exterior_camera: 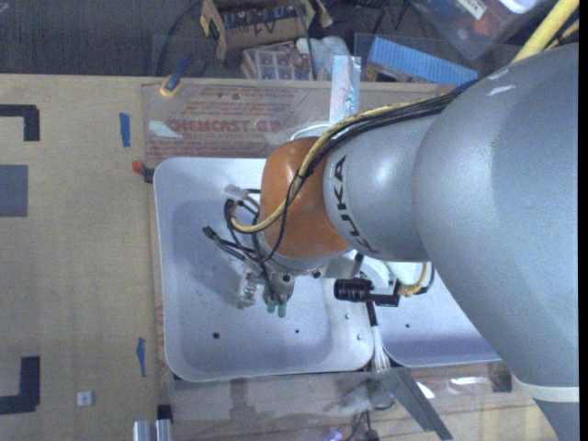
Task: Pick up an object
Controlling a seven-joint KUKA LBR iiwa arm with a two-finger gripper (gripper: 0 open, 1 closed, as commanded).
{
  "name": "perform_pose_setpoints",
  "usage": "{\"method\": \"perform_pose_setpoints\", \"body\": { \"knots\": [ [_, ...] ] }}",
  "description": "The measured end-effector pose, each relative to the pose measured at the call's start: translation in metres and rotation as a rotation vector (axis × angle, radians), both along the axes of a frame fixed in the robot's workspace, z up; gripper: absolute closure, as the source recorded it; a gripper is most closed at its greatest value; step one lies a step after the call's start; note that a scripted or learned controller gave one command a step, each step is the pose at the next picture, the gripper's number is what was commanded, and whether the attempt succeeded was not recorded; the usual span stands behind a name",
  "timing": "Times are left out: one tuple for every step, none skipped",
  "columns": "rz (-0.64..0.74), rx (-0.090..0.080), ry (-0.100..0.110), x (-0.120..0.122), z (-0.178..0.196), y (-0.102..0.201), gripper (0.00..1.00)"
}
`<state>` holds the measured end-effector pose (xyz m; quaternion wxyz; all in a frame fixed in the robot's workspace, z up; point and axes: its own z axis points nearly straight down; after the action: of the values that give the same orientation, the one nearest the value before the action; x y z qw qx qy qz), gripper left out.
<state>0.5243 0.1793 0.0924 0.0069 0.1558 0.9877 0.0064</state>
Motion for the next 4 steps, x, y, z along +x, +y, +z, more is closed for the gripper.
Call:
{"method": "perform_pose_setpoints", "body": {
  "knots": [
    [-0.188, -0.004, -0.005, -0.011, 0.000, 0.041, 1.00],
    [-0.326, 0.004, -0.003, -0.038, 0.001, 0.045, 1.00],
    [-0.752, 0.013, 0.009, -0.040, 0.000, 0.021, 1.00],
    [-0.391, -0.002, -0.001, -0.038, 0.000, 0.023, 1.00]
  ]
}}
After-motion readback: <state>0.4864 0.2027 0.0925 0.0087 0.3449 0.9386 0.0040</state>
